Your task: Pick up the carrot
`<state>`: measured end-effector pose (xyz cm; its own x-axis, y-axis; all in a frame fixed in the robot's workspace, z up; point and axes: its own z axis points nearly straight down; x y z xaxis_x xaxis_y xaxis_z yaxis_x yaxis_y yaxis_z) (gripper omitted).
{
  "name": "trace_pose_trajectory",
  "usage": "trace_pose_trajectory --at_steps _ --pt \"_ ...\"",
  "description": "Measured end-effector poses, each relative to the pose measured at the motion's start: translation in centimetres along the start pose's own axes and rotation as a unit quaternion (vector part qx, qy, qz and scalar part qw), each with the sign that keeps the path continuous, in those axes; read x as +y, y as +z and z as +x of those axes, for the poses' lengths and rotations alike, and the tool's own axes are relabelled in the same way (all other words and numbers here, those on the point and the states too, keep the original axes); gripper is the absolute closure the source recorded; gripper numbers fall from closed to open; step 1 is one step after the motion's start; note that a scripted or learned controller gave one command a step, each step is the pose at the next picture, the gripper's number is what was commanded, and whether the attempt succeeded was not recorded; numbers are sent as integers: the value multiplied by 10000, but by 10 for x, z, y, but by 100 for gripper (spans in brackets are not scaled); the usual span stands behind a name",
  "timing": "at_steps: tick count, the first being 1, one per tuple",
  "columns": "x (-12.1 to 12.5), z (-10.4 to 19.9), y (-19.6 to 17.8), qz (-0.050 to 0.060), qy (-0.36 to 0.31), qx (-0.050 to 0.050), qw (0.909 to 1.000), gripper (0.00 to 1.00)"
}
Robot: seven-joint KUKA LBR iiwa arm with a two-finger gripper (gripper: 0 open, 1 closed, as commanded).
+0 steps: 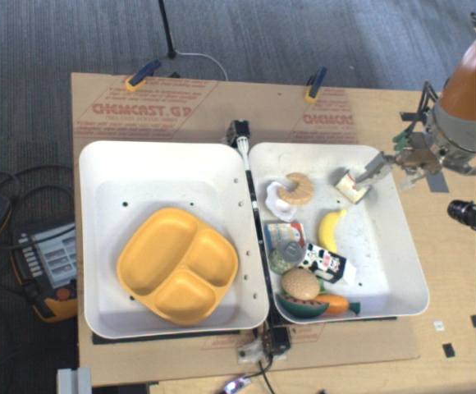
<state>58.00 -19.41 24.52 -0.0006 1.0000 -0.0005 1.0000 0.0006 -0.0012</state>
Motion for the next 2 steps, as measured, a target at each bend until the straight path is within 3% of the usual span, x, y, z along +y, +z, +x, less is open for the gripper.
trace_pose_trajectory --at_steps 1,2 --pt "0 0 -10 0 -4 -3 10000 100" --pt "-48 -10 24 1 1538 1 9881 100"
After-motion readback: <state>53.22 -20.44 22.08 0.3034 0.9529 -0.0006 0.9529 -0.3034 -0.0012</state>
